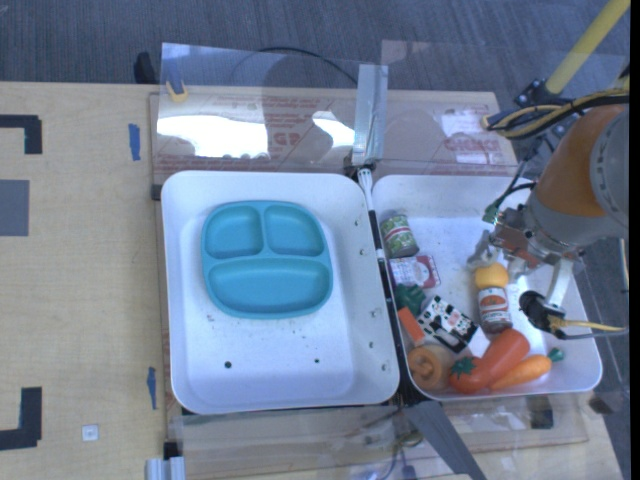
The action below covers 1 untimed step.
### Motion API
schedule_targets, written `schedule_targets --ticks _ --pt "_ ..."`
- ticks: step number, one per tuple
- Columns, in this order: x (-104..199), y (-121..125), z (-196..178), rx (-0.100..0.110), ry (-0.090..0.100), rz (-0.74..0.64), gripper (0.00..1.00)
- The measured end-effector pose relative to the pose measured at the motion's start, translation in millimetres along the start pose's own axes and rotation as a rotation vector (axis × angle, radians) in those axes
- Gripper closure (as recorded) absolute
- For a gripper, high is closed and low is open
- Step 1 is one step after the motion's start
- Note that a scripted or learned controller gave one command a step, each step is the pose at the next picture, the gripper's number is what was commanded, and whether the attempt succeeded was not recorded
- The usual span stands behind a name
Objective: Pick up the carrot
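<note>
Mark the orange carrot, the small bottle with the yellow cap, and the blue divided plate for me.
orange carrot (pixel 522 371), camera view, middle of its body, right bin's near corner.
small bottle with the yellow cap (pixel 493 301), camera view, on its label.
blue divided plate (pixel 266 284), camera view, on its large lower compartment, left bin.

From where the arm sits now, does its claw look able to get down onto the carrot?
Probably yes: the carrot lies uncovered at the right bin's front edge, though a red pepper presses against it.

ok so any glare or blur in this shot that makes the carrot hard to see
Camera view: strong glare on the clear panel behind the bins; the carrot at the right bin's near edge is evenly lit and fairly sharp; the gripper looks soft, its fingers hard to read.
</note>
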State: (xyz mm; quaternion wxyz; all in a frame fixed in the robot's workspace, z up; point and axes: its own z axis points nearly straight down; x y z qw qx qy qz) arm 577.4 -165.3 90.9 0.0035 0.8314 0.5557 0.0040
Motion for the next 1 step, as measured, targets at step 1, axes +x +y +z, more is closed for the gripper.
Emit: schedule_targets --ticks 1 --pt "69.0 43.3 -86.2 0.009 -0.005 0.204 1.0"
